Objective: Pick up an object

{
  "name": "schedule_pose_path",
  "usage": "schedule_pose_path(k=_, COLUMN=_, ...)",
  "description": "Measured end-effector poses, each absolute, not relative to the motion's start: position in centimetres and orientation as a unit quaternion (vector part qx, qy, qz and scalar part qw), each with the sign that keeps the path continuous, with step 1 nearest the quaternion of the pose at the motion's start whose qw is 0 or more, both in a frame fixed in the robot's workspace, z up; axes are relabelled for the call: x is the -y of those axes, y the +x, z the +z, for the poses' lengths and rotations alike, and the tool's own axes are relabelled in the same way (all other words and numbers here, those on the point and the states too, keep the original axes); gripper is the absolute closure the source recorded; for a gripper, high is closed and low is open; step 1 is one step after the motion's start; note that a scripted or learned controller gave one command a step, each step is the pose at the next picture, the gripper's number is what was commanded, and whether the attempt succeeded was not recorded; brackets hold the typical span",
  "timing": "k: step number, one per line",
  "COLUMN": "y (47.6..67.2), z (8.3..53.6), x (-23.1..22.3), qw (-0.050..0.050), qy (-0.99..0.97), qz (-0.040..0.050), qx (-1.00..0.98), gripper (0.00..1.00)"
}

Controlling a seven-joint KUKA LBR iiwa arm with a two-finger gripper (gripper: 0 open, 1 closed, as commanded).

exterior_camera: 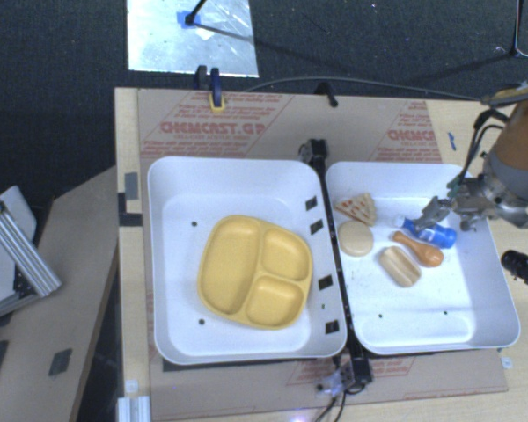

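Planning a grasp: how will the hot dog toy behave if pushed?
The hot dog toy looks rounded and elongated, so it would probably roll sideways. It seems rigid and light, likely plastic. The orange piece lies close beside it and might get nudged too.

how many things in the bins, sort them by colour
Yellow: 1, the divided plate in the left bin
Tan or beige: 3, a wedge-shaped piece, a round piece and a bun-like piece in the right bin
Blue: 1, a small blue object by the gripper
Orange: 1, an orange piece
Total: 6
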State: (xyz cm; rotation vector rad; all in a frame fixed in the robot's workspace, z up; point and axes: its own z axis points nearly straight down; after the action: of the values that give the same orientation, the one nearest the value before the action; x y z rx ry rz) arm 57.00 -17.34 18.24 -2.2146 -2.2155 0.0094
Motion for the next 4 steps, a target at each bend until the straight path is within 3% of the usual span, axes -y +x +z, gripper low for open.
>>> schedule_pose_path(k=1, y=57.3, z=18.9, x=17.3, qw=0.000, qy=-0.706, qz=-0.0002, qx=0.708, gripper=0.00)
schedule_pose_path(k=2, y=57.4, z=14.6, x=17.8, qw=0.001, qy=-0.707, qz=0.0005, qx=0.708, gripper=0.00)
schedule_pose_path(k=3, y=58.1, z=10.7, x=18.2, qw=-0.011, qy=-0.706, qz=-0.0050, qx=0.708, gripper=0.00)
schedule_pose_path(k=4, y=59.0, z=9.7, x=18.7, qw=-0.017, qy=-0.706, qz=-0.0053, qx=0.708, gripper=0.00)
